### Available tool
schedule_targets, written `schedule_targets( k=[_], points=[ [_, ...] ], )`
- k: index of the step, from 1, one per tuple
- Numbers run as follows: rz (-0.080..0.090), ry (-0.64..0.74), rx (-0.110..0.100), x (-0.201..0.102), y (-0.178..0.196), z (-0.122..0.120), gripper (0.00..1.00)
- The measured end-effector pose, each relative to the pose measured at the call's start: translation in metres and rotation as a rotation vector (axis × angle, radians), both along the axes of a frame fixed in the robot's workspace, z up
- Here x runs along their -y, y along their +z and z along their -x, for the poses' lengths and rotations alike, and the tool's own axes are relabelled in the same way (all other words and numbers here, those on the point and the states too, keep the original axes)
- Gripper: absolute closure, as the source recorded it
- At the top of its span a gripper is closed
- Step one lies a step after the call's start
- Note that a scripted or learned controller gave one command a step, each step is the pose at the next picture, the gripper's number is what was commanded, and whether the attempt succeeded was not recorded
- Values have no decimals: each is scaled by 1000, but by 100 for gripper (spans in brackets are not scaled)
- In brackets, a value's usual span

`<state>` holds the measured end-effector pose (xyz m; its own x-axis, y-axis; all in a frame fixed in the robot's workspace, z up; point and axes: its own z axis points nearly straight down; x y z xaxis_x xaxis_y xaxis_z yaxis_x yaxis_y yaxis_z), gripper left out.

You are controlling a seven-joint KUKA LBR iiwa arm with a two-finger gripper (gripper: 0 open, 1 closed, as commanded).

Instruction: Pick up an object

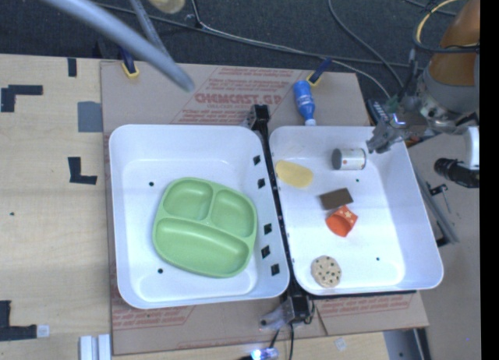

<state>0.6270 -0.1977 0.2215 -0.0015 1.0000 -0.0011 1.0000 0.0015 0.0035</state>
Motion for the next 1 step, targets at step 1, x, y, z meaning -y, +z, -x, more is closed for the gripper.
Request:
schedule_targets(
  k=[1],
  points=[
    [-3,5,-5,-63,4,10,100]
  ],
)
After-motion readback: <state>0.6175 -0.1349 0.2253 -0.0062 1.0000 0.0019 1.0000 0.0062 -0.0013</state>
